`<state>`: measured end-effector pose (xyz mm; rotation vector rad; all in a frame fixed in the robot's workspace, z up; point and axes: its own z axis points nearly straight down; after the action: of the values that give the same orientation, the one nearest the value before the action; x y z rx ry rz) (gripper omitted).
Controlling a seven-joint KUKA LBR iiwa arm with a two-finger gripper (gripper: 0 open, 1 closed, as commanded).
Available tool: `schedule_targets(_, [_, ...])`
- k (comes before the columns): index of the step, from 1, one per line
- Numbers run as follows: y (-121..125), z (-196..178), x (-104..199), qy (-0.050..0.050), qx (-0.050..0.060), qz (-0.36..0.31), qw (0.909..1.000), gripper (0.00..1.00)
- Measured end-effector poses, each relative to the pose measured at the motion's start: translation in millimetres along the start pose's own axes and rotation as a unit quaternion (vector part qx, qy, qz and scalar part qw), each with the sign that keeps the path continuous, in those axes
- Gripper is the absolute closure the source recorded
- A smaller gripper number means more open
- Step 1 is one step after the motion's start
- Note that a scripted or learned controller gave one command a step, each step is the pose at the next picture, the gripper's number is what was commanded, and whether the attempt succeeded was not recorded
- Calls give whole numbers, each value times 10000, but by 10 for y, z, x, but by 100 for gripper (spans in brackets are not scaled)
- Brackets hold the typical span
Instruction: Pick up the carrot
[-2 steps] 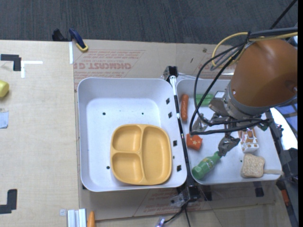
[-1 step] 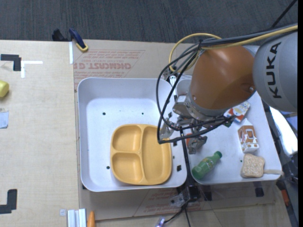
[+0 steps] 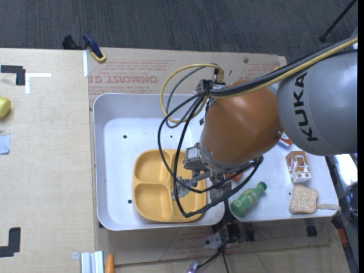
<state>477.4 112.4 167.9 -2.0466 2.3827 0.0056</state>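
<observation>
My gripper [image 3: 197, 187] hangs under the orange wrist band, low over the right side of the yellow divided tray [image 3: 149, 185] in the left bin [image 3: 111, 152]. The wrist and cables hide much of it. A small orange-red piece [image 3: 235, 177], possibly the carrot, peeks out from under the wrist at the left edge of the right bin, just right of the gripper. Most of it is covered, so I cannot tell its shape or whether the gripper touches it.
In the right bin [image 3: 324, 178] lie a green bottle [image 3: 248, 198], a slice of toast [image 3: 303, 199] and a small carton [image 3: 298, 167]. A yellow object [image 3: 3, 107] sits at the bench's far left, and a blue-yellow clamp [image 3: 94, 48] at the cardboard's back edge.
</observation>
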Motion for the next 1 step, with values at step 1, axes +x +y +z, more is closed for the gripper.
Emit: schedule_targets(1, [-79,652,7,-51,124,119,9998,0])
